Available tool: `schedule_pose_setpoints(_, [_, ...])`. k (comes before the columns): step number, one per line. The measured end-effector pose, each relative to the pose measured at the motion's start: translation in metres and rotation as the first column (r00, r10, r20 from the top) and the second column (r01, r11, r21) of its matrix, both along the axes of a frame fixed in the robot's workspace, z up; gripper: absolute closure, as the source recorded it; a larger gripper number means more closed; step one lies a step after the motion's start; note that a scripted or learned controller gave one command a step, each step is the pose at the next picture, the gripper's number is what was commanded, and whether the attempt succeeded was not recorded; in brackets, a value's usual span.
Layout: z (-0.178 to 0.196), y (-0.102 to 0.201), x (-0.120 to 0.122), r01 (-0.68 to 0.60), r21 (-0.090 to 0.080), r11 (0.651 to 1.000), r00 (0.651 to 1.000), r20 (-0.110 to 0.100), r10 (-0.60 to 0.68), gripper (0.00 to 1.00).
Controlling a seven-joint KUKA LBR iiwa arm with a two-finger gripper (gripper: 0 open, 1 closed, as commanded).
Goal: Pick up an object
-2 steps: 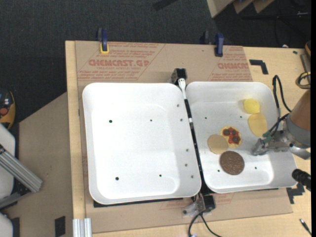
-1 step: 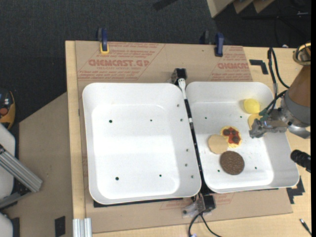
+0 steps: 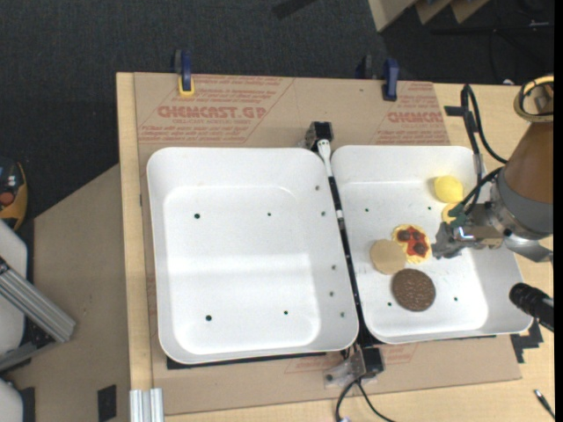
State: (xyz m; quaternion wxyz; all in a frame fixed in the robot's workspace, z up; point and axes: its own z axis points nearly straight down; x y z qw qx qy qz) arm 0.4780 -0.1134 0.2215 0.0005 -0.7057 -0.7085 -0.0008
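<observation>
Jaws [image 3: 442, 238] beside small red-yellow toy [image 3: 412, 241], right bin [image 3: 387, 170].

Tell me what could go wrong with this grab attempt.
The gripper sits right beside the red and yellow toy, which touches the tan disc and lies close to the brown disc. Closing here might pinch two things, or nudge the toy away. The yellow ball could roll if bumped.
</observation>
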Motion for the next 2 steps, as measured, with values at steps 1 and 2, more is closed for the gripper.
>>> schedule_pose_setpoints(1, [0.025,-0.070,0.001,0.008,-0.006,1.000,1.000,0.004,-0.008,1.00])
schedule_pose_setpoints(2, [0.012,-0.010,0.001,0.000,0.000,1.000,1.000,-0.003,0.000,1.00])
